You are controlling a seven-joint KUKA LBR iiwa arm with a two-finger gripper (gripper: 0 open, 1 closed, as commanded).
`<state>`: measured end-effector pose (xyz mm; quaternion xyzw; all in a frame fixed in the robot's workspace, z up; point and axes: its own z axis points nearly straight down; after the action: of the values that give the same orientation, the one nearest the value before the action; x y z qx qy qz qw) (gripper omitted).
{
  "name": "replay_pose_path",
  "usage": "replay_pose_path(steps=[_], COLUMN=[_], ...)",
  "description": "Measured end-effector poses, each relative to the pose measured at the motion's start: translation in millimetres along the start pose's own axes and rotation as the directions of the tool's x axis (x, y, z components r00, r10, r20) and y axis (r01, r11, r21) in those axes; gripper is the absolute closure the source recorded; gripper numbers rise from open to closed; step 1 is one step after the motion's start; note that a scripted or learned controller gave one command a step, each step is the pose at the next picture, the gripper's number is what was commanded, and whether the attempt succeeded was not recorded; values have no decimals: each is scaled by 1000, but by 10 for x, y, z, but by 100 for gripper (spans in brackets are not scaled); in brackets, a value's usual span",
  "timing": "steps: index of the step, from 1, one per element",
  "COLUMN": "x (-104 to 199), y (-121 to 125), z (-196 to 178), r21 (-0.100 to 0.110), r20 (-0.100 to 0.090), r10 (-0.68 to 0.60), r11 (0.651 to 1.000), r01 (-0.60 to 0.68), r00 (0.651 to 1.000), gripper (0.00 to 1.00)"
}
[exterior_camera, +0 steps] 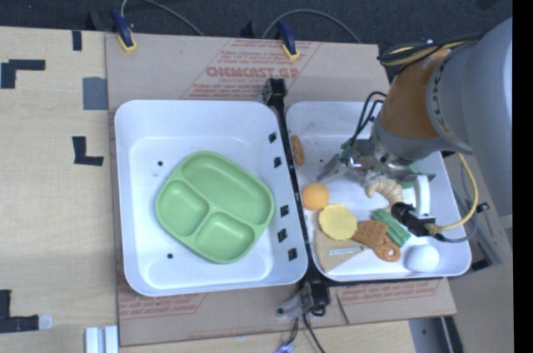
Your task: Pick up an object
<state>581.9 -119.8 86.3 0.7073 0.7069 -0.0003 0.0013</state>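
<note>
Croissant-shaped toy [383, 187] lies just under the gripper [360, 161] — probably its target — whether it grips, I cannot tell.

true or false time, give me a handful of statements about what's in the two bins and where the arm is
1. The green divided plate lies in the left bin. True.
2. The orange ball sits on the green plate. False: it is in the right bin, near the divider.
3. The arm reaches over the right bin. True.
4. The yellow disc lies in the left bin. False: it is in the right bin, just below the orange ball.
</note>
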Motion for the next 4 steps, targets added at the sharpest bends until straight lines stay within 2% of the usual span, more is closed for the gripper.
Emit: replay_pose_path(steps=[1,2,3,4], x=[-321,-973,-467,-429], y=[38,-414,-976,-961], z=[-1662,-752,-147,-27], r21=[-2,5,0,-9], r20=[0,-2,-2,7], r10=[-1,0,0,3], r11=[1000,1000,1000,1000], r01=[1,0,0,-3], r00=[1000,1000,1000,1000], gripper=[0,0,0,0])
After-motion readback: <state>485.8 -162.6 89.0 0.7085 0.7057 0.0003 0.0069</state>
